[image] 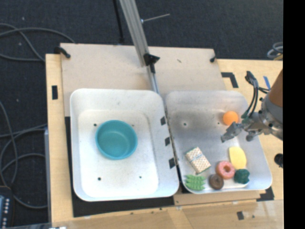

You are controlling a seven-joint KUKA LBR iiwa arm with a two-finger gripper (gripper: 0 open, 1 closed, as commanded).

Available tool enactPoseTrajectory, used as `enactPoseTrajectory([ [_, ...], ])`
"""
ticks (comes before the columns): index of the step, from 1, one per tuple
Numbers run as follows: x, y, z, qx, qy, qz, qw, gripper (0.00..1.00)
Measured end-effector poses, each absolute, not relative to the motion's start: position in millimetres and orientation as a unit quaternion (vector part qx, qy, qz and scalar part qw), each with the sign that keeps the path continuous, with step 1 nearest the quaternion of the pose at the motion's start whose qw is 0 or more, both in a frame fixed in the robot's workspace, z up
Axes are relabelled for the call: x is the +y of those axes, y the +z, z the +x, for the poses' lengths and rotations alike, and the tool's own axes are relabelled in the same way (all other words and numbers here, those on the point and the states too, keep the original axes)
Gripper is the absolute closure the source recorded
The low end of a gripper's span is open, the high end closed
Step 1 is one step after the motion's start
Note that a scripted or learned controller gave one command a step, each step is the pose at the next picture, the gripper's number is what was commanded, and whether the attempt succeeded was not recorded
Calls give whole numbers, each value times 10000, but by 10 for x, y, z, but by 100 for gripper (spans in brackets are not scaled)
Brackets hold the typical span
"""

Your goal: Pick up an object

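In the right bin (190, 104), tool (237, 133) beside orange ball (231, 118) — grip unclear, arm (274, 104) cut off at the edge.

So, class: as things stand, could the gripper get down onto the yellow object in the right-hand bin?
Probably yes. The gripper hovers just above the yellow object, with bare bin floor between them. The pink donut and dark green object crowd only its far side.

The arm (272, 99) is cut off at the right, leaving a sliver of its orange band. The gripper (238, 131) is blurred, perhaps spread. The green piece (194, 181) is too small to identify.
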State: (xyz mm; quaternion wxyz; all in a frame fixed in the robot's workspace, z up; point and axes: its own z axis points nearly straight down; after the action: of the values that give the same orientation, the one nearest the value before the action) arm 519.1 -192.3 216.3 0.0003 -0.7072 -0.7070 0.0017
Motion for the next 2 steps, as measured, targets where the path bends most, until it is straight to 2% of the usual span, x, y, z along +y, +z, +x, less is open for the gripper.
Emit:
enactPoseTrajectory([
  [2, -1922, 1037, 5241, -7067, 21, -7075, 9, 0],
])
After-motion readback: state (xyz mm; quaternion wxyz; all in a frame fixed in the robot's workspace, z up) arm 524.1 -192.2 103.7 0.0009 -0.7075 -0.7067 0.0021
